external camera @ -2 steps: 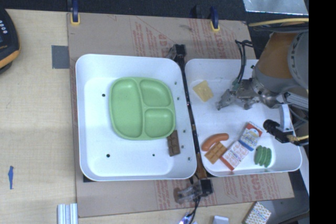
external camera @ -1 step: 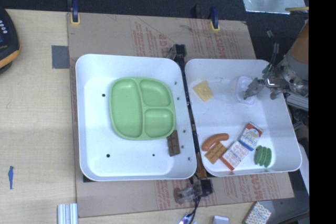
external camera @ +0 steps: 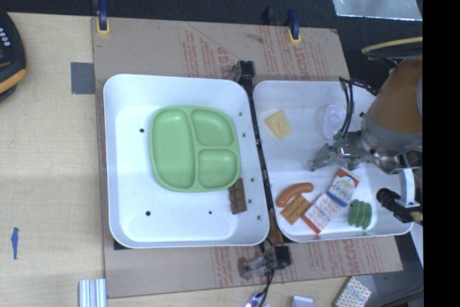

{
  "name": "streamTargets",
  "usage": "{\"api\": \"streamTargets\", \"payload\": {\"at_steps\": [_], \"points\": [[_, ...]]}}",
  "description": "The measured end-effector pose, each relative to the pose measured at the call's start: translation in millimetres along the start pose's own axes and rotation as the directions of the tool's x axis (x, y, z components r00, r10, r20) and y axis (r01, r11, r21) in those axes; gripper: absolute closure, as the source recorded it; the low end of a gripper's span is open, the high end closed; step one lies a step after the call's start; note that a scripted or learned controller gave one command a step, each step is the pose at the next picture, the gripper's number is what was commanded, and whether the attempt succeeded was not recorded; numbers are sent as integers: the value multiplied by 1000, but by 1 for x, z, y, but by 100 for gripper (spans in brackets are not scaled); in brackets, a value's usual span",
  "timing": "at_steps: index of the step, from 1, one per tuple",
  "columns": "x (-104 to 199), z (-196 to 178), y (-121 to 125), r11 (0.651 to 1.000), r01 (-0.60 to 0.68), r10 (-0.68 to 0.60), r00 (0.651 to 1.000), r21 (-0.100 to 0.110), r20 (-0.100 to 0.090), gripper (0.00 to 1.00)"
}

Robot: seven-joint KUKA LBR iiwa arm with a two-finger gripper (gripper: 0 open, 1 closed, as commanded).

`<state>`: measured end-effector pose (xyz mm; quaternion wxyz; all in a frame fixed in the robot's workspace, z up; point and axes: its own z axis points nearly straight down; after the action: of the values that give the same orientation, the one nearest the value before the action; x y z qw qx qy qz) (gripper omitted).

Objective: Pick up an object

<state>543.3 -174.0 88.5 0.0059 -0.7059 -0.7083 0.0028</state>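
Observation:
My gripper (external camera: 329,156) hangs low over the middle of the right bin (external camera: 302,101), reaching in from the right on the grey and orange arm (external camera: 394,115). Below it lie a white, red and blue packet (external camera: 333,201), a red sausage (external camera: 295,191), an orange-brown cracker (external camera: 294,209) and a green ridged piece (external camera: 359,214). A yellow cheese slice (external camera: 278,124) sits toward the bin's far left. A clear cup (external camera: 333,117) lies just behind the gripper. Nothing can be seen held in the gripper.
The left bin (external camera: 126,154) holds a green divided plate (external camera: 195,148) and a small brown block (external camera: 236,196) by its right wall. Clamps and cables sit along the seam between the bins. A black device lies at the bench's far left.

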Motion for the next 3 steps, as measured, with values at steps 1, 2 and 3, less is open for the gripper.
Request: {"api": "streamTargets", "payload": {"at_steps": [1, 2, 3], "points": [[-40, -48, -33, 1000, -4, 4, 1000, -11, 7, 0], [-19, 0, -37, 1000, 2, -2, 1000, -5, 2, 0], [-21, -13, -37, 1000, 1, -1, 1000, -7, 4, 100]]}}
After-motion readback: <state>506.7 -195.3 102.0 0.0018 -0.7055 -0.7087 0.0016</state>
